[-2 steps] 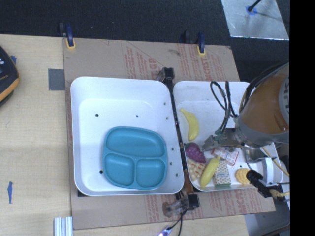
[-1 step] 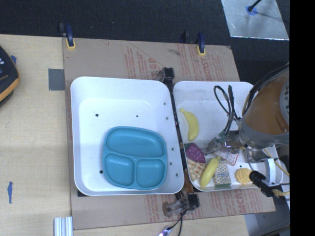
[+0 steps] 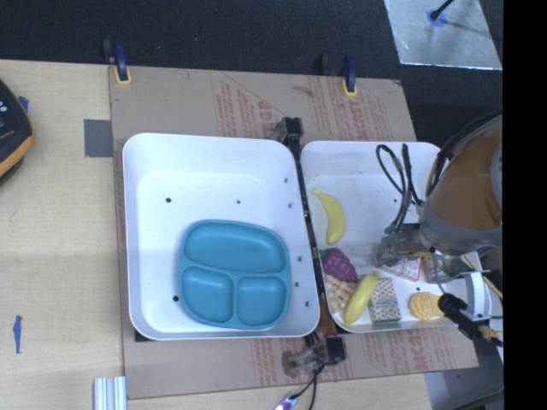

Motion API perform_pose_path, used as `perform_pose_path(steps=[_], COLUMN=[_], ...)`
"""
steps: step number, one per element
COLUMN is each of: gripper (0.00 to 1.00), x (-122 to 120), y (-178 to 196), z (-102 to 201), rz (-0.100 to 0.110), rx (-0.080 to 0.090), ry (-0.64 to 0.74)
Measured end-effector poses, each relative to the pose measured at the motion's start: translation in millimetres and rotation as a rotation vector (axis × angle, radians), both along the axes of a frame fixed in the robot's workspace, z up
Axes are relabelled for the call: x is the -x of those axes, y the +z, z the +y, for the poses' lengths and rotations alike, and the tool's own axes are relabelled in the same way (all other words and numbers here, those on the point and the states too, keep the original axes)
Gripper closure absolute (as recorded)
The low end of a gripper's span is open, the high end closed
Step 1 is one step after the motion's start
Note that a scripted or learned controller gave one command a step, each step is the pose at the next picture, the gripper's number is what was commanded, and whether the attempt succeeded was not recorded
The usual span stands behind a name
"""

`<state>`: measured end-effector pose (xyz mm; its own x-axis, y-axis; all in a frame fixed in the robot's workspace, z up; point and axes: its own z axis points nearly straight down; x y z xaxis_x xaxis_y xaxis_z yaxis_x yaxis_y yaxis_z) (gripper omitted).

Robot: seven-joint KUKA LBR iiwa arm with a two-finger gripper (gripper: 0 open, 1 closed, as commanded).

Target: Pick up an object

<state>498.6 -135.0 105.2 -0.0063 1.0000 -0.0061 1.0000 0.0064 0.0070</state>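
1. Camera view, placement: two white bins side by side on a cardboard sheet clamped to the surface (image 3: 51, 229), likely to stop them sliding. Left bin (image 3: 154, 165) carrying a blue divided plate (image 3: 232, 273), lying flat near the front wall.
2. Right bin (image 3: 359, 165) crowded with toy food toward its near end: a banana (image 3: 332, 215) lying lengthwise by the left wall, purple grapes (image 3: 339, 266) just below it, a waffle (image 3: 338, 293) touching the grapes, a yellow-green pod (image 3: 361, 297) leaning across it, a patterned block (image 3: 385, 300) beside that, and corn (image 3: 424, 306) at the near right corner.
3. Hand (image 3: 400, 250) lowered into the right bin just above the block and right of the grapes, apparently placed over the cluster for a pick.
4. Hard to make out: grip state cannot be told, the tips being blurred and dark; nothing clearly seen between them.
5. Arm (image 3: 466, 186) cut off at the right, covering the bin's right wall. A red-and-white scrap just under the hand too unclear to identify.
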Motion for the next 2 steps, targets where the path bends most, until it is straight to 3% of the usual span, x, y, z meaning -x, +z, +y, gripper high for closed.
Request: perform_pose_path(steps=[1,2], gripper=[1.0,0.0], x=[0.2,0.3], y=[42.7,42.5], z=[32.7,32.5], rz=[0.01,0.01], rx=[-0.006,-0.006], ry=[-0.001,-0.001])
